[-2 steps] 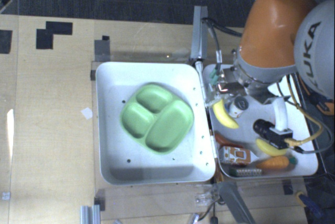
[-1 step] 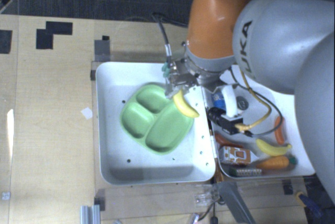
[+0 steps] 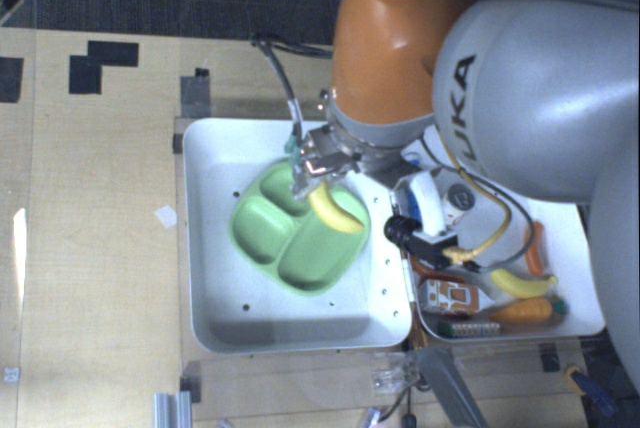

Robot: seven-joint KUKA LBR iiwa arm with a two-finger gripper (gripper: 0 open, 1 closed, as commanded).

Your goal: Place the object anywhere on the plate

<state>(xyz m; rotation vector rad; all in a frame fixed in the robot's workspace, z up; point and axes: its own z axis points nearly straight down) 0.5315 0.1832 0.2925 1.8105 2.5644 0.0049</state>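
A green divided plate (image 3: pixel 295 236) lies in the left white bin (image 3: pixel 215 316). A yellow banana (image 3: pixel 337 212) rests over the plate's upper right rim, and its upper end reaches up to my gripper (image 3: pixel 314 178). The gripper hangs straight above the plate's far compartment, under the orange wrist band. The arm hides how the gripper meets the banana, so I cannot tell whether it grips the fruit or whether the fruit lies loose on the plate.
The right bin (image 3: pixel 580 316) holds a second banana (image 3: pixel 520 284), an orange carrot (image 3: pixel 522 311), a thin orange-red piece (image 3: pixel 537 251), a printed packet (image 3: pixel 452 296) and a white and blue object (image 3: pixel 424 197). The arm's bulk covers most of that bin.
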